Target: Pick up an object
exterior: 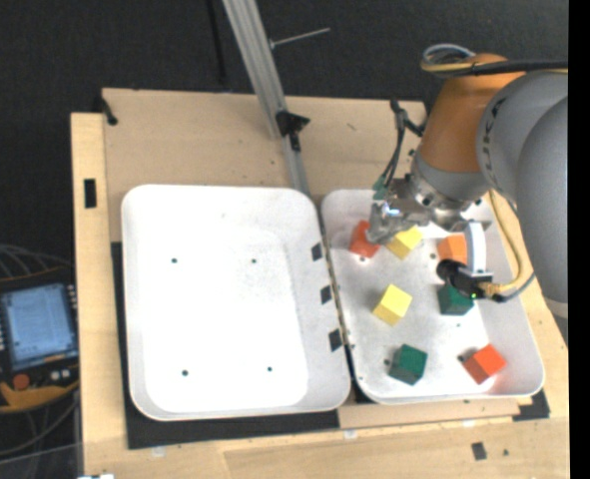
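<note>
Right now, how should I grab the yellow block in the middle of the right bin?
Come straight down on the yellow block and pinch two opposite flat sides. It sits apart from the other blocks, turned at an angle to the bin wall, so turn the gripper to match.

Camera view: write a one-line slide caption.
Grey arm's gripper hangs low among small orange, yellow and green blocks in the right white bin.

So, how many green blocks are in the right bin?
2. One green block lies near the front edge of the right bin; the other green block lies right of centre, partly behind cables. The arm may hide more.
</note>
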`<state>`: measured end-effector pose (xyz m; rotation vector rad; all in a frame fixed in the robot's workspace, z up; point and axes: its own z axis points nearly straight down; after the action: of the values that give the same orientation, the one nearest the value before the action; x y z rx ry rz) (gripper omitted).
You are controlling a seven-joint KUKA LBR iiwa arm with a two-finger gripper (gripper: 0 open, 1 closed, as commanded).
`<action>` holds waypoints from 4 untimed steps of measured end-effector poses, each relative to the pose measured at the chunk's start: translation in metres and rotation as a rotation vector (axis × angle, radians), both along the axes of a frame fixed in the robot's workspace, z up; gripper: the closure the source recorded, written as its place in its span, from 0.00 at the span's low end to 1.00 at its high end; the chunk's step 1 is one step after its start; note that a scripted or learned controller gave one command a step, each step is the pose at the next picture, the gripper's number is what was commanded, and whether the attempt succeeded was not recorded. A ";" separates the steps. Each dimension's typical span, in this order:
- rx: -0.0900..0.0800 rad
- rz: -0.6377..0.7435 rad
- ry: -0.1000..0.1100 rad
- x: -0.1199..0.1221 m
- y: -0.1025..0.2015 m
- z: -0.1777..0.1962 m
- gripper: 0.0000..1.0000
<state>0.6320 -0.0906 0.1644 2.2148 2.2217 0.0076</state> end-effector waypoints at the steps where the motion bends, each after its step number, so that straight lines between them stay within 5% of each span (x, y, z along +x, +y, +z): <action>1: 0.000 0.000 0.000 0.002 -0.001 0.044 1.00; 2: -0.001 0.003 0.000 0.006 -0.009 0.091 1.00; 4: -0.001 0.002 0.008 0.020 0.092 0.079 1.00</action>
<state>0.6519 0.0019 0.2431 2.2157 2.2277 -0.0021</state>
